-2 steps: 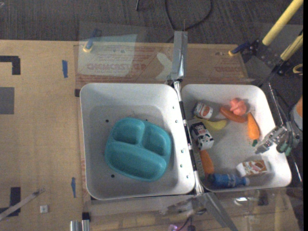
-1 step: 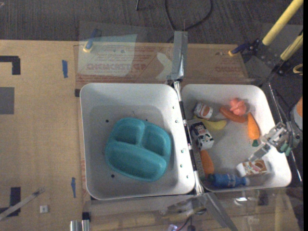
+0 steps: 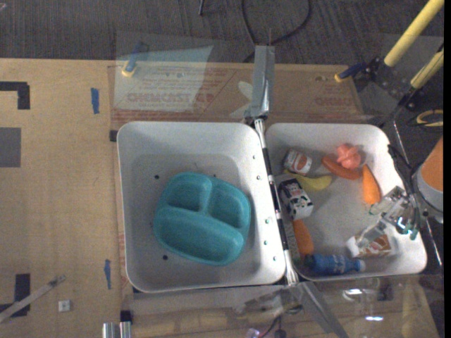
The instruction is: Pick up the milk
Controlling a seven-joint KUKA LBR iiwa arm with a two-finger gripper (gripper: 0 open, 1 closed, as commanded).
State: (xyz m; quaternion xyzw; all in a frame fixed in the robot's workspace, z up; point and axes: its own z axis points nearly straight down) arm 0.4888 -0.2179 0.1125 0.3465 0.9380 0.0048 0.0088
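The milk (image 3: 296,198) is a small carton with black-and-white cow patches, lying in the right bin (image 3: 409,259) close against its left wall. My gripper (image 3: 396,215) hangs over the right side of that bin, well to the right of the milk and apart from it. Just below and left of the gripper lies a small white and brown carton (image 3: 371,243). Whether that carton touches the gripper is unclear.
Around the milk are a can (image 3: 298,162), a yellow banana (image 3: 318,183), a pink item (image 3: 347,153), two orange carrots (image 3: 371,185) (image 3: 303,238) and a blue bottle (image 3: 334,264). The left bin (image 3: 141,146) holds a teal divided plate (image 3: 203,217).
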